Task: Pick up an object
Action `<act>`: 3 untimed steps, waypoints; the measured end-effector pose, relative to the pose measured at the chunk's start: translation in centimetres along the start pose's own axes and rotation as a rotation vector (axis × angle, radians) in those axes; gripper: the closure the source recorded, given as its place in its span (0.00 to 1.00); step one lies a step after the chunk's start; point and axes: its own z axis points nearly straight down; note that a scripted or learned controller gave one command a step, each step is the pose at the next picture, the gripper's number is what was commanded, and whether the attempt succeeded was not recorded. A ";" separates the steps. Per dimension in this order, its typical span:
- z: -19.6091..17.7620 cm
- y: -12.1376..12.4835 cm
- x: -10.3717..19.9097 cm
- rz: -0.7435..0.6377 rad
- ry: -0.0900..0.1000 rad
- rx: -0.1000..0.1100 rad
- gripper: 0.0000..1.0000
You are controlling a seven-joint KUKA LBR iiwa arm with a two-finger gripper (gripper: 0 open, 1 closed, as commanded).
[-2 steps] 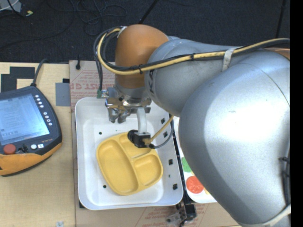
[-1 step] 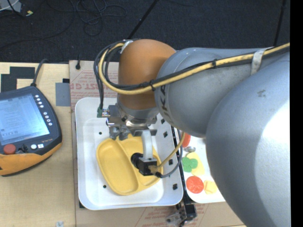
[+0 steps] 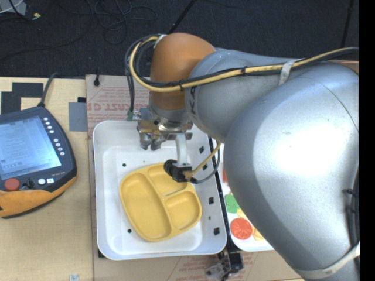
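Observation:
A yellow divided plate (image 3: 158, 206) lies flat in the left white bin (image 3: 108, 215) and takes up most of its floor. My gripper (image 3: 154, 140) hangs over the back part of that bin, just beyond the plate's far rim. Nothing shows in its grasp. The grey arm with its orange band reaches in from the right and hides most of the right bin.
In the visible strip of the right bin (image 3: 258, 246) lie a green object (image 3: 231, 204) and a red-orange round object (image 3: 241, 228). A teach pendant (image 3: 32, 154) rests on the bench, left of the bins.

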 end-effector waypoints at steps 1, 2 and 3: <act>6.7 -11.6 3.1 -0.006 0.002 0.002 1.00; -8.1 -7.5 6.3 -0.005 0.008 -0.013 1.00; -8.0 -7.9 6.0 -0.004 -0.001 0.008 1.00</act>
